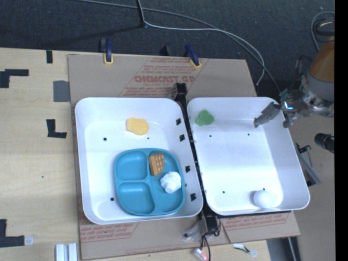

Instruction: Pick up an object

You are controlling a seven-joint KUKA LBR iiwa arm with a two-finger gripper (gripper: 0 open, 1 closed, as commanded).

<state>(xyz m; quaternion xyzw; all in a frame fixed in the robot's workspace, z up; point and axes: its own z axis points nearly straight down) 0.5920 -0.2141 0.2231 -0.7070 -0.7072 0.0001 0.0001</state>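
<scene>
My gripper [276,117] hangs over the far right rim of the right bin [244,162], its two fingers spread apart with nothing between them. A green object [204,118] lies in the right bin's far left corner, well to the left of the gripper. A white ball [265,198] rests near that bin's front right corner. In the left bin [92,145] lie a yellow piece [138,126] and a blue divided tray [130,192]. On the tray sit a brown waffle-like piece [156,163] and a white crumpled object [171,182].
Both bins sit on a cardboard sheet [157,75] held by two clamps at the back. A black divider [187,140] runs between the bins. Cables cross the dark floor behind. The arm's wrist [321,86] stands at the right edge.
</scene>
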